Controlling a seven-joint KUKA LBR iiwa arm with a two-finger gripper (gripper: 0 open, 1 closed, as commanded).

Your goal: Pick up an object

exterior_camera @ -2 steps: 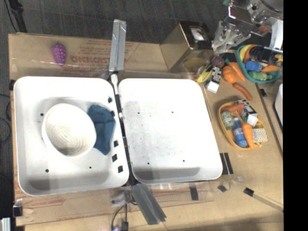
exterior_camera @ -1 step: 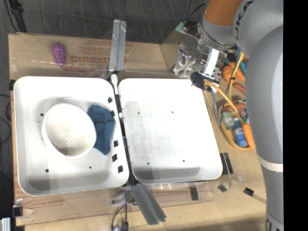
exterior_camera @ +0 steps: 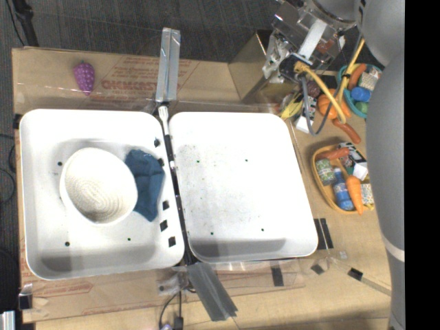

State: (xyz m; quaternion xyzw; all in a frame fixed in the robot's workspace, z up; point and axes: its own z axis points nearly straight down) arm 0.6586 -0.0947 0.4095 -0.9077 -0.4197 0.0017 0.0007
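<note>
The blue cloth (exterior_camera: 146,183), touching the white hat (exterior_camera: 100,185) on its right, looks soft and light, best pinched at a raised fold.

blue cloth (exterior_camera: 146,184), smooth plastic bins (exterior_camera: 289,184)

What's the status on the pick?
Tool up past the right bin's far corner, nothing visibly held. White woven bowl and blue cloth touching in the left bin. Nothing blocking either.
</note>
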